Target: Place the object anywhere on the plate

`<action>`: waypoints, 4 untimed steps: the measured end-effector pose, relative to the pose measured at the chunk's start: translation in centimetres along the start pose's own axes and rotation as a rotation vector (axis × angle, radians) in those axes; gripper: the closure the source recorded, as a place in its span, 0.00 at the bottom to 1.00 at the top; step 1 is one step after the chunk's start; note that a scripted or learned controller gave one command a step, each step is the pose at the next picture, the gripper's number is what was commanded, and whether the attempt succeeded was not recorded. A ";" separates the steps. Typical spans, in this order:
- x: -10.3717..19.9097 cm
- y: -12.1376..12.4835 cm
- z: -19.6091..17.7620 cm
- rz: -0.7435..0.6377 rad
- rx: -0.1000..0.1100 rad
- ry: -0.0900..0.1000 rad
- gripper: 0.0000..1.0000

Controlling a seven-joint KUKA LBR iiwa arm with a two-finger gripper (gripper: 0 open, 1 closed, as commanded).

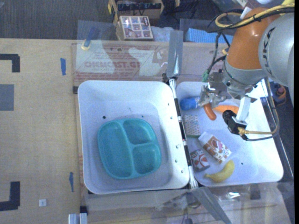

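1. The fingers [209,98] of the grey robot arm [261,41] hang low over the back left part of the right bin [261,167]. How far apart they stand cannot be told, nor whether anything is between them.
2. Just beside the fingers lie a blue object [188,103] to their left and an orange, carrot-like object [210,112] right below them. A second orange piece [227,108] shows partly under the wrist.
3. Farther forward in the same bin lie a grey mesh-textured item [191,124] against the left wall, a white and brown packet [215,147], a smaller dark red packet [199,159], and a yellow banana [222,171] nearest the front edge.
4. The bin's front right part is bare white floor, giving open room there.
5. A black cable [252,133] loops from the wrist over the middle of the right bin.
6. The left bin [93,97] holds a teal plate [129,148] with three compartments, set slightly tilted, with bare bin floor all round it.
7. The two bins touch along a shared middle rim.
8. They sit on a light wooden worktop [32,125], marked with black corner marks and blue tape pieces.
9. Behind the bins stand a cardboard box [135,3] and a dark floor.
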State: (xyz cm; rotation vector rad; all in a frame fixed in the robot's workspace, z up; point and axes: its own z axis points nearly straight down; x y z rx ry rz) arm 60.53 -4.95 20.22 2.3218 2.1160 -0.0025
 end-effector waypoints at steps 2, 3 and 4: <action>11.9 -7.3 1.8 -0.136 0.003 0.001 1.00; 20.6 -11.2 5.0 -0.062 0.003 0.001 1.00; 20.6 -11.2 5.0 -0.061 0.003 0.001 0.00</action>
